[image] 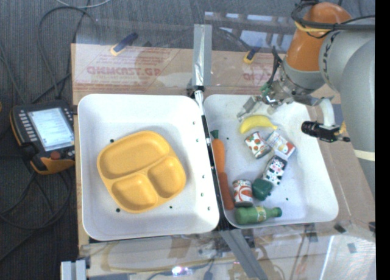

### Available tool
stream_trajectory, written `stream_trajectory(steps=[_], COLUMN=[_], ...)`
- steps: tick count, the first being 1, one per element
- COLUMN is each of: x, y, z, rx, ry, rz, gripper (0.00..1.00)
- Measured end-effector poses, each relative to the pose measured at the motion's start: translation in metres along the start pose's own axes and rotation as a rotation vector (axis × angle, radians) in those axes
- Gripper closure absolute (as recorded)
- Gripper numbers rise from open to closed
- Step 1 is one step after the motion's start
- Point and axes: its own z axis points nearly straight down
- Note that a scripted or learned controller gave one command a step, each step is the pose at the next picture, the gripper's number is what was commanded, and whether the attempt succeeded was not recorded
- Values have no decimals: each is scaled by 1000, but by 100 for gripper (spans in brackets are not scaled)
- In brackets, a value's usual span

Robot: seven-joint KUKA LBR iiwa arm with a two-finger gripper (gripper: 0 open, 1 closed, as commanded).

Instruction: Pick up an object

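Observation:
The right bin (pixel 317 193) holds several small items: a yellow banana (pixel 257 123), an orange carrot (pixel 219 164) along the left wall, a strawberry-print carton (pixel 257 144), a white carton (pixel 282 147), a black-and-white carton (pixel 275 170), a red can (pixel 242 192), a dark green piece (pixel 263 188) and a green bottle (pixel 258 214). My gripper (pixel 250 107) hangs over the bin's far left part, just above and behind the banana. Nothing shows in its grasp.
In the left bin (pixel 91 212) lies a yellow divided plate (pixel 141 170). A metal divider (pixel 199 59) runs between the bins at the back. A handheld pendant (pixel 42 131) rests off the bench's left side. Cables cross the floor behind.

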Motion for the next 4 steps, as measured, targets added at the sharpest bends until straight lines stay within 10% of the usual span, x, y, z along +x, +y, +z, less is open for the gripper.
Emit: stream_trajectory(steps=[1,2,3,4], x=[-44,-3,-61,-3], y=[-14,-58,-53,-73], z=[-4,43,-11,53], rx=[2,-26,2,-7], ry=[-1,-20,-2,-3], rz=[40,-62,98,21], gripper=[0,0,0,0])
